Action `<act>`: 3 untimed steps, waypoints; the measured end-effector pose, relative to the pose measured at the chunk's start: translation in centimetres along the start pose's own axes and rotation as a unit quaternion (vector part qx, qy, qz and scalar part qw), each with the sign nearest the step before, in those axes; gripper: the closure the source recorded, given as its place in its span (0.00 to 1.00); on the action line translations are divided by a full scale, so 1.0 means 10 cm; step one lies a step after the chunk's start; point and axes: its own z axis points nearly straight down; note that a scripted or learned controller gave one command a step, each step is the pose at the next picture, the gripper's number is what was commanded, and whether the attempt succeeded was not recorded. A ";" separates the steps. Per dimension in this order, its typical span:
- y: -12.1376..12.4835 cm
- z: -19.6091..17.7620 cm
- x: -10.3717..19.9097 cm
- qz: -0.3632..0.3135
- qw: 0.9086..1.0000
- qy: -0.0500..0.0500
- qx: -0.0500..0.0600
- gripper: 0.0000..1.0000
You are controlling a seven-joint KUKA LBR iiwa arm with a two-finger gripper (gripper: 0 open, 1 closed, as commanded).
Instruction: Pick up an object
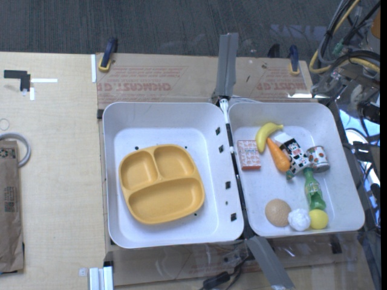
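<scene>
The right bin (338, 135) holds several small objects. A yellow banana (266, 134) lies near its back, with an orange carrot (277, 154) beside it and a small pink box (248, 154) to the left. A black-and-white carton (292, 152) and a small printed can (318, 158) sit to the right of the carrot. A green bottle (312, 190) points toward the front, where a yellow lemon (318, 219), a white crumpled ball (299, 220) and a tan egg-shaped ball (278, 212) rest. The left bin (115, 138) holds a yellow divided plate (161, 183).
Cables and arm hardware (351, 59) hang at the upper right beyond the bins. A cardboard sheet (163, 77) lies behind both bins, held by blue clamps (109, 52). A brown paper bag (9, 204) lies on the wooden bench at far left.
</scene>
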 end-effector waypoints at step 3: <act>-0.75 1.90 0.57 0.096 0.995 0.001 -0.003 0.00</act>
